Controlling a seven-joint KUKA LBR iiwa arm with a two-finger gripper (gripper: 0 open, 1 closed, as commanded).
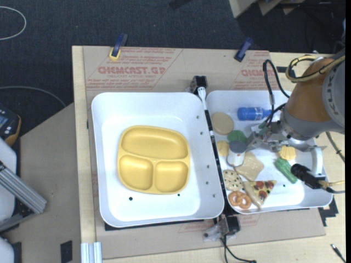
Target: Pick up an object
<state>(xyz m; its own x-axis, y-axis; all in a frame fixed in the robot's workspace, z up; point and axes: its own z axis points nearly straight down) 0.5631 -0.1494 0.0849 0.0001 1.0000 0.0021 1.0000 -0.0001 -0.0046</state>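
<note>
The right bin [312, 200] holds several toy foods. A blue bottle [250, 113] lies at its far side, with a tan round disc [223, 123] and a green piece [237, 136] to the left. A small white jar with a grey lid [236, 153] stands by a bread slice [249, 166]. Nearer the front lie a chip cookie [232, 178], a pretzel [239, 200] and a pizza slice [262, 189]. My gripper [267, 137] hangs low in the middle of this bin, just right of the green piece and above the bread slice. A green pickle [286, 169] and a yellow piece [287, 154] lie to its right.
The left bin [109, 196] holds a yellow divided plate [153, 159]. A raised rim between the two bins runs down the middle [211, 147]. The arm's grey body [312, 111] covers the right bin's far right part.
</note>
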